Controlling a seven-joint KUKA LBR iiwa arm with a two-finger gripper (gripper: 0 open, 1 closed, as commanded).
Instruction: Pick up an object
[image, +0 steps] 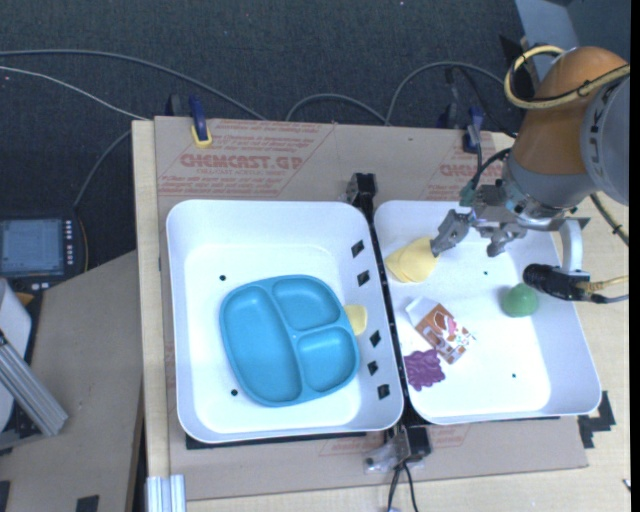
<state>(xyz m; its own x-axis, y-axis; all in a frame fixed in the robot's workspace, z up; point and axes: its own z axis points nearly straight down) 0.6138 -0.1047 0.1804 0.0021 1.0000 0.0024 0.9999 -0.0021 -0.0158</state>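
My hand (470, 232) hangs over the far part of the right bin (560, 385), its two fingers spread apart and nothing between them. The nearest candidate is the pale yellow lump (411, 262), which lies just beside my left-hand fingertip, against the divider side of that bin. As I judge it, the main risk is that I am not centred: one finger sits almost on the lump's edge while the other is well off to the side, so closing from here could simply nudge it away or pinch only its rim. Its rounded shape looks likely to squirt out of a shallow grip. The bin wall close by the lump leaves little room for a finger to slip down on that side, and I might strike the wall instead. The green ball (520, 300) lies on the far side of my hand from the lump, and the patterned packet (443, 331) and purple piece (424, 368) lie nearer the camera than it; all sit well apart from my fingers.
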